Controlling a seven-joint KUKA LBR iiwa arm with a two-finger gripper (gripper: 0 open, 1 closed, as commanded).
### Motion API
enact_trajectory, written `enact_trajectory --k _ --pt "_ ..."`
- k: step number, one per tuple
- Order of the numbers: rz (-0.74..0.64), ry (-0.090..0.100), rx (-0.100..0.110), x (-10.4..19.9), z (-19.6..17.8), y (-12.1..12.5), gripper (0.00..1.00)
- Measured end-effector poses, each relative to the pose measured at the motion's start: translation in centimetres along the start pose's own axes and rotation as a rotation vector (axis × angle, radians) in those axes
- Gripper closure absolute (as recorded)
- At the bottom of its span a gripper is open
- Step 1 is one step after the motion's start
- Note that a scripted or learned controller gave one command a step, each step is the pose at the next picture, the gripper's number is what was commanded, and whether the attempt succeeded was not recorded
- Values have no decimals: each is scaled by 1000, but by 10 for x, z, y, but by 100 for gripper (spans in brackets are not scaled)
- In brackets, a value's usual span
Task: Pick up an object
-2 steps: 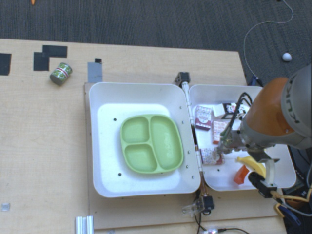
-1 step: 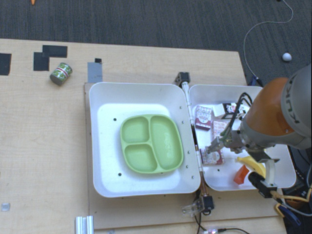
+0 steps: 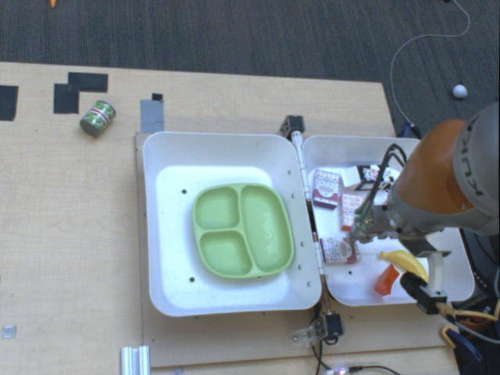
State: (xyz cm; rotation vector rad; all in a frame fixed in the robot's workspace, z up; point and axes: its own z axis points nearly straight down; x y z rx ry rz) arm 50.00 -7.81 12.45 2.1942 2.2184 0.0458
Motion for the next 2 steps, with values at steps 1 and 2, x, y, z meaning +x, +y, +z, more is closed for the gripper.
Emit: enact_trajectory --k 1,2 --pt "1 0 0 0 0 0 0" --pt "7 0 18 -7 34 -8 0"
